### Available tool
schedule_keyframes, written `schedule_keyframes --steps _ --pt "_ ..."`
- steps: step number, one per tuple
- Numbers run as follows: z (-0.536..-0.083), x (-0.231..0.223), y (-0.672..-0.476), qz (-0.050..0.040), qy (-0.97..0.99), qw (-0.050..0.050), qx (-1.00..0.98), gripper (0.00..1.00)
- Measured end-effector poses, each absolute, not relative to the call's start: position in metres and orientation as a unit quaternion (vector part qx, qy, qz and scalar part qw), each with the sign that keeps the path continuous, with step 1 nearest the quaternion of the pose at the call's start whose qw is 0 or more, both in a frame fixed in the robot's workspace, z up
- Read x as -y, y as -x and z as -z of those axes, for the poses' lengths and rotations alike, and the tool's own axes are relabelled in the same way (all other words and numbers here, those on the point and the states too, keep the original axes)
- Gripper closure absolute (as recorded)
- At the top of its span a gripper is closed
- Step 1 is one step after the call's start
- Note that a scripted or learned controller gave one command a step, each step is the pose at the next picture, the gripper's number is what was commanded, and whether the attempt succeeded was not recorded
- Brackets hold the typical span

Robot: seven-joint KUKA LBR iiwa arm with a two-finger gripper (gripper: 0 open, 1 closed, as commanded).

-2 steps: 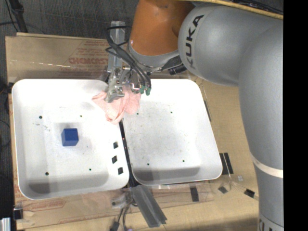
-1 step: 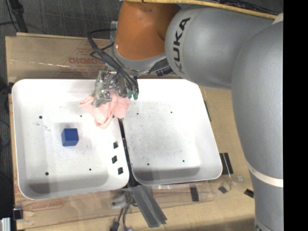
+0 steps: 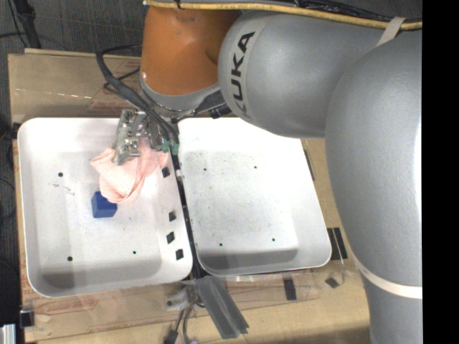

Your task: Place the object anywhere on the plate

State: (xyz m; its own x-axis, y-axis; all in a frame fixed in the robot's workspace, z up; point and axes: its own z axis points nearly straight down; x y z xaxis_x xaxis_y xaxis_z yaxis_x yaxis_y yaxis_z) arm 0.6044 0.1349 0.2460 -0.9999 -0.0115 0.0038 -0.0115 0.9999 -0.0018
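Grey arm [image 3: 337, 106]; pink plate [image 3: 125, 174] under pincer [image 3: 130, 149]

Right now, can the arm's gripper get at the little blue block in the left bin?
Probably yes. The gripper hangs over the left bin, by the pink cloth; the blue block lies just beyond the cloth's edge, uncovered, with open bin floor around it.

one fixed camera sits above the table [image 3: 64, 77], looking down at a slant on both white bins, left bin [image 3: 43, 213] and right bin [image 3: 251, 192]. the arm [image 3: 301, 70] looms close, entering from the right.
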Motion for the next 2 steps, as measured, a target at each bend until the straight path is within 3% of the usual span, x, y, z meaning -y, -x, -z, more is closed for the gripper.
schedule_keyframes --steps 1,2 --pt "-0.2367 -0.1822 -0.5836 -0.0008 -0.006 0.001 1.000 1.00" --pt "-0.2371 -0.1820 -0.5838 -0.0007 -0.005 0.001 1.000 0.00"
